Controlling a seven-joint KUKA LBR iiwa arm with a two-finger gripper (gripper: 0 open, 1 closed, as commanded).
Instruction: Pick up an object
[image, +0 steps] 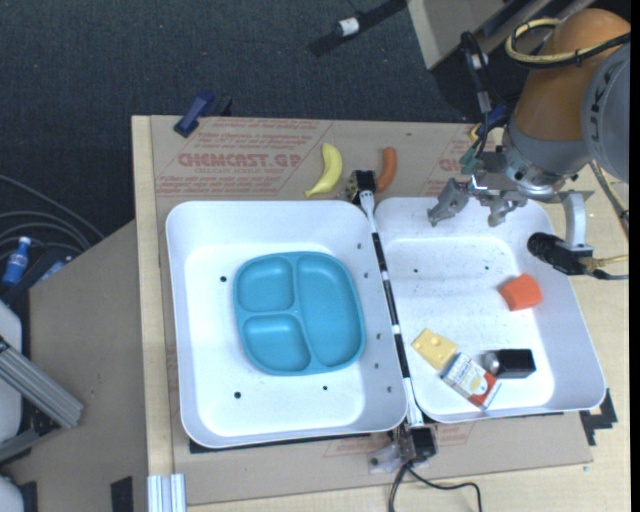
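The gripper (472, 203) is hovering over the far edge of the right bin (570, 392), its two fingers standing apart with nothing between them, so the pick is looking barely begun. Nothing is being lifted: every candidate is lying on the bin floor, well apart from the claw. An orange block (520, 292) is sitting nearest, toward the bin's right side; a yellow cheese wedge (434, 347) is resting closer to the divider, and just beside it a small red-and-white packet (468, 380) is lying against a black box (514, 362) near the front wall. The left bin (190, 400) is holding a blue divided plate (298, 311). What is left, by my reading, is choosing a target, descending, closing and raising it.
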